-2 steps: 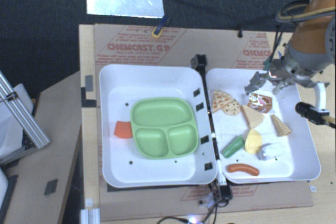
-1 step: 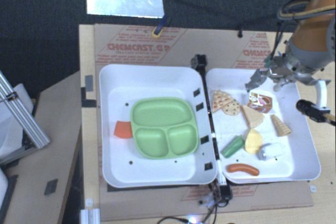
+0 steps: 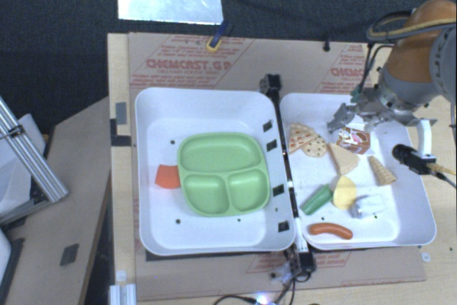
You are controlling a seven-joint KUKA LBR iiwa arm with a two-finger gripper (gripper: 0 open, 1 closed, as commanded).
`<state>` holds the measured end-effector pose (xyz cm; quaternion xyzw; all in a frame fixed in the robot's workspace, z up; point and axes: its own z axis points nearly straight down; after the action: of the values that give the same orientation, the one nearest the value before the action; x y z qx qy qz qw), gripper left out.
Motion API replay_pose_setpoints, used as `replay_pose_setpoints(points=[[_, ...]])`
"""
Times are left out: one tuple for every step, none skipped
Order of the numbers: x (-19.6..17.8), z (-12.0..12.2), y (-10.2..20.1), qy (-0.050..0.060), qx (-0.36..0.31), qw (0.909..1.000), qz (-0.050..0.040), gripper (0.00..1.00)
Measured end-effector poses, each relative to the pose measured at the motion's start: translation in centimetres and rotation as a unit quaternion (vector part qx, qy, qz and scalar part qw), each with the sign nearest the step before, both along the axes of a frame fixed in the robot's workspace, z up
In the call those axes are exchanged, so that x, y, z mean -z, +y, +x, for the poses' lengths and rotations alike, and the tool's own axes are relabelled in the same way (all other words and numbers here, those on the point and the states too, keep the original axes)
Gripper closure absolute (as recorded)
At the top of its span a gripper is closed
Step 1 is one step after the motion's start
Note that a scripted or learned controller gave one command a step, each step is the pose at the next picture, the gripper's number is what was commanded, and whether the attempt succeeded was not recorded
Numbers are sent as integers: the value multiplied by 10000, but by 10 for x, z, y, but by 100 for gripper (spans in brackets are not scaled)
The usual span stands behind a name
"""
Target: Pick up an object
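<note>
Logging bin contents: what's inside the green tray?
All three compartments of the green tray look bare. An orange block lies outside it in the left bin. Beneath the tray is hidden.

Glossy white plastic bins [image 3: 207,100] hold a smooth matt green plastic tray [image 3: 221,173] on brown-paper-covered board [image 3: 300,57].

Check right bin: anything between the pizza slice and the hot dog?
Yes. In the camera view a green pickle lies between the pizza slice and the hot dog, with bare bin floor on either side.

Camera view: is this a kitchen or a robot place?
Probably a robot test lab, not a kitchen: a robot arm reaches over two white bins holding toy food, like a hot dog, on a workbench.
</note>
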<state>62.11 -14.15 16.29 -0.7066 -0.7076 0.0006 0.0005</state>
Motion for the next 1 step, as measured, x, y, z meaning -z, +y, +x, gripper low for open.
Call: replay_pose_setpoints(points=[[52, 7, -10, -38, 7, 10000, -27, 0]])
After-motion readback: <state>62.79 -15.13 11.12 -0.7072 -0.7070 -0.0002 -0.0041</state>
